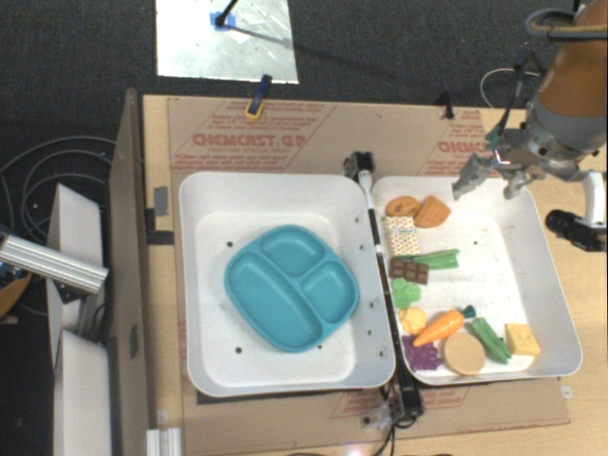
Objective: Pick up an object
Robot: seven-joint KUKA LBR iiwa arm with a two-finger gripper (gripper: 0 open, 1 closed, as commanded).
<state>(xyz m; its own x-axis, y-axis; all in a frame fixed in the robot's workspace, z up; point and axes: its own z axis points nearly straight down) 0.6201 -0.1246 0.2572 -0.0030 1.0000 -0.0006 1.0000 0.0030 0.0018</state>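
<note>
across my left bin (204, 255) sits a teal divided plate (292, 285); toy food crowds the right bin's (532, 255) left edge, a croissant (432, 211) nearest. my gripper (491, 180) hangs spread and empty above the far rim, so i risk pinching two pieces together.

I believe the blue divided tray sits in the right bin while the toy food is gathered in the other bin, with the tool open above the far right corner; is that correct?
Not quite: the camera view shows the blue divided tray in the left bin, and the toy food gathered in the right bin. The rest holds: the tool is open above the right bin's far right corner, with nothing between its fingers.
</note>
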